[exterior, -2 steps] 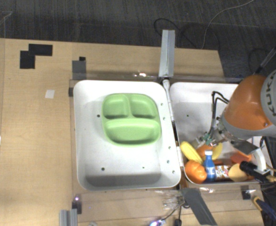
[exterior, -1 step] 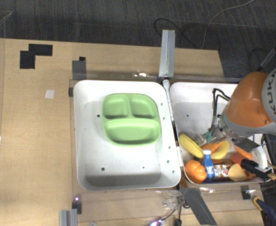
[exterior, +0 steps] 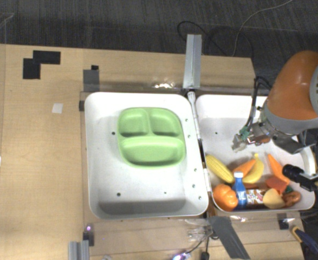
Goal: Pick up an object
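The right bin (exterior: 219, 108) holds a heap of toy food along its near side: a yellow corn cob (exterior: 219, 168), an orange fruit (exterior: 225, 196), a blue bottle (exterior: 239, 189), a yellow banana (exterior: 255, 173), an orange carrot (exterior: 276, 166) and a pale fruit (exterior: 273, 199). My gripper (exterior: 248, 138) hangs over the middle of this bin, just behind the heap and a little above the banana and corn. I see nothing held in it. The arm's orange band (exterior: 294, 88) covers the bin's far right corner.
The left bin (exterior: 102, 145) holds a green divided plate (exterior: 149, 135) in its far half. A metal post (exterior: 193, 64) stands behind the wall between the two bins. Bare floor of the right bin lies at its far left.
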